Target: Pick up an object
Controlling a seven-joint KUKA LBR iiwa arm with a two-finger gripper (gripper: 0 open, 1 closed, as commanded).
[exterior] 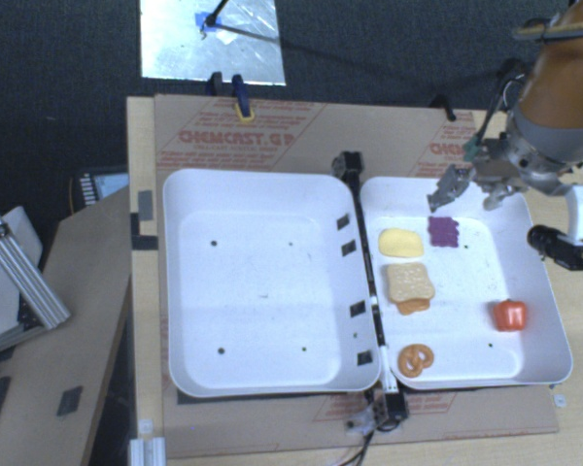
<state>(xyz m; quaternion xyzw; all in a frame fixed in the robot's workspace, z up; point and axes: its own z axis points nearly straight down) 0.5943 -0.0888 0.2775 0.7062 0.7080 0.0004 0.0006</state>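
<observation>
The right bin holds several toy foods: a purple cluster, a yellow lemon-like piece, a tan slice of bread, a red pepper and a small pretzel. My gripper hangs over the bin's far edge, just above and right of the purple cluster. Its two fingers stand spread apart with nothing between them.
The left bin lies beside the right one, with black clips along the shared wall. A foil sheet lies behind the bench. A black part juts in at the right.
</observation>
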